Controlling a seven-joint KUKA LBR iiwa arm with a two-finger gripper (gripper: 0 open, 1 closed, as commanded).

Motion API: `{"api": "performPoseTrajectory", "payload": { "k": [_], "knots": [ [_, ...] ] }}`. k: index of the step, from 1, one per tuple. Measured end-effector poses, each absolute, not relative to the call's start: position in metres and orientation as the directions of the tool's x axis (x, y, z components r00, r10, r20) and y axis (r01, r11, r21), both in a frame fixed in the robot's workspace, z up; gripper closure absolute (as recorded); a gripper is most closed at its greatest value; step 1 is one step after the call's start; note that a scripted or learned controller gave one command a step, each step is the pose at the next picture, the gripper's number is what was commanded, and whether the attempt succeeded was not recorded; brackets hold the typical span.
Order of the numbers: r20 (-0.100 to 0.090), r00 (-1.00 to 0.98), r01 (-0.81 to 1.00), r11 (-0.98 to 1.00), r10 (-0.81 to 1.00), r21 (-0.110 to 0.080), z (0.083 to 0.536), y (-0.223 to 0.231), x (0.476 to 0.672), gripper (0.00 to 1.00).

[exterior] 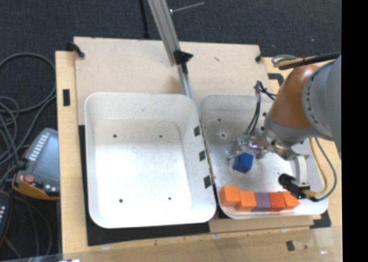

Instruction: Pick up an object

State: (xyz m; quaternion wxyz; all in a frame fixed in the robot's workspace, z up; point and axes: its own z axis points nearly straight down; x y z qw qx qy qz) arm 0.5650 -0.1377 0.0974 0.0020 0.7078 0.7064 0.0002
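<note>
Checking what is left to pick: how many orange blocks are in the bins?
3, all in the right bin along its near wall: two side by side at the row's left end, one right of the purple block. The arm may hide others.

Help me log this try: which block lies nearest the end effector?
The blue block, just under the end effector in the right bin. The orange blocks and the purple block sit in a row along the bin's near wall, farther off.

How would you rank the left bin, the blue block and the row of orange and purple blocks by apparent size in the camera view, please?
1. Left bin, by far the largest.
2. Row of orange and purple blocks.
3. Blue block, smallest, just below the pincer.
</note>
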Motion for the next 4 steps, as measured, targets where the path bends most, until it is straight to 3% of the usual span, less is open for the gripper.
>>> {"api": "performPoseTrajectory", "payload": {
  "k": [1, 2, 3, 4],
  "knots": [
    [-0.001, -0.002, 1.000, 0.002, 1.000, 0.003, 0.098, -0.109, 0.543, 0.00],
    [-0.002, 0.004, 1.000, -0.004, 1.000, 0.006, 0.108, -0.112, 0.545, 1.00],
    [0.001, -0.008, 1.000, 0.008, 1.000, 0.012, 0.202, -0.050, 0.611, 1.00],
    [0.003, -0.009, 1.000, 0.009, 1.000, -0.001, 0.196, 0.025, 0.577, 1.00]
  ]
}}
